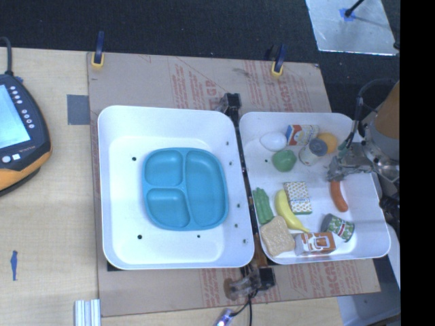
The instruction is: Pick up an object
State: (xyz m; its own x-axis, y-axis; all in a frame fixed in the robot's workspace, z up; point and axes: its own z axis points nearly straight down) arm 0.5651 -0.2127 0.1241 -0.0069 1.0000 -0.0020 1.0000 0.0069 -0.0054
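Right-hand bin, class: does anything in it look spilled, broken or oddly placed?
Nothing stands out. The right bin holds a loose jumble of toy food: a banana, a slice of bread, a green apple, a sausage. None looks broken or spilled. The blue plate sits in the left bin.

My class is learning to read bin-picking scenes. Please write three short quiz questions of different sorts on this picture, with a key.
1. True or false: the blue divided plate lies in the right bin.
2. Which lies nearest the gripper? A banana B red sausage C bread slice
3. Fill in: the green ball sits just below the white ____.

Key: 1 false, it lies in the left bin; 2 B; 3 egg.
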